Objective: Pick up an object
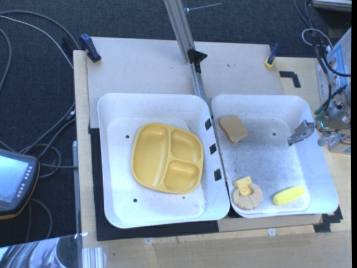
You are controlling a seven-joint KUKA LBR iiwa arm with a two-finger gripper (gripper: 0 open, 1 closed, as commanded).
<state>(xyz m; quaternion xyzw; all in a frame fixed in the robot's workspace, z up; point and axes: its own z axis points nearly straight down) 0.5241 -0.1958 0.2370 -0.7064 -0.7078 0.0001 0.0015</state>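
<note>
Nearest the camera in the right bin [321, 166] lie the yellow corn [289, 195] and a round cake [247, 194], the bread slice [233, 128] farther back. My hand [301, 133] hovers at the bin's right edge grasping nothing, its grip unreadable; I'm at the approach step, and next must descend over one item.

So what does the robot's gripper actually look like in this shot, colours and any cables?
At the right edge, the gripper reads as a dull grey metal finger piece over the right bin. Behind it sits a blurry grey and white wrist block with a small green spot, and dark cables loop above it. Finer markings are too blurred to read.
</note>
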